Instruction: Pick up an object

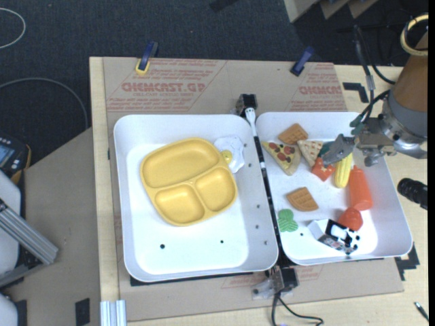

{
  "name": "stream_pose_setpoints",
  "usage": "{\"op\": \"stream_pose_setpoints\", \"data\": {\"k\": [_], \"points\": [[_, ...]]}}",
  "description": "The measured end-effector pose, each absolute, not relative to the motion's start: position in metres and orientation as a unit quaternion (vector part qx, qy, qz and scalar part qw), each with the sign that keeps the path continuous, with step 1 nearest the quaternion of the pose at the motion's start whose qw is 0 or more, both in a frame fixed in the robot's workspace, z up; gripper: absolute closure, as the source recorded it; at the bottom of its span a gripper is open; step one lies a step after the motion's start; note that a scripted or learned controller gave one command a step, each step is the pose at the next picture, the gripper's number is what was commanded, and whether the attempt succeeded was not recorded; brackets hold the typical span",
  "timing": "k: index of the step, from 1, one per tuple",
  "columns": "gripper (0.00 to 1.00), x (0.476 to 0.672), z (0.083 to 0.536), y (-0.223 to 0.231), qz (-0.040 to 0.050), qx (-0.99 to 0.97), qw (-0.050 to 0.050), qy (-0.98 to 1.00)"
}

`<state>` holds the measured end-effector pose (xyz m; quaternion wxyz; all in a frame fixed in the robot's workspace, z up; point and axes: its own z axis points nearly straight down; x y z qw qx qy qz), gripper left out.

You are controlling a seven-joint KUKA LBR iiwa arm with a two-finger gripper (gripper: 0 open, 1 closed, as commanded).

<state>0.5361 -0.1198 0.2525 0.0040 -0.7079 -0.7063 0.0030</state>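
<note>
My gripper [352,156] hangs over the upper middle of the right bin [401,231], its fingers spread open. Just below it lies a yellow corn-like piece [343,174], whose top end sits under the fingers. A small red piece [321,170] lies beside the left finger [332,151]. An orange carrot [359,189] lies to the lower right of the corn. Nothing is lifted off the bin floor.
The right bin also holds a pizza slice [282,154], a toast piece [293,134], a wedge [310,149], a waffle [301,199], a green piece [286,221], a strawberry [351,218] and a black-and-white toy [338,236]. The left bin [129,202] holds a yellow divided plate [189,180] and a small white item [230,149].
</note>
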Motion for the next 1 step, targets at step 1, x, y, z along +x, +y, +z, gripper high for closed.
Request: {"op": "stream_pose_setpoints", "data": {"k": [1], "points": [[0.0,0.538,0.2571,-0.1198,0.0001,-0.707,0.0,-0.707]]}}
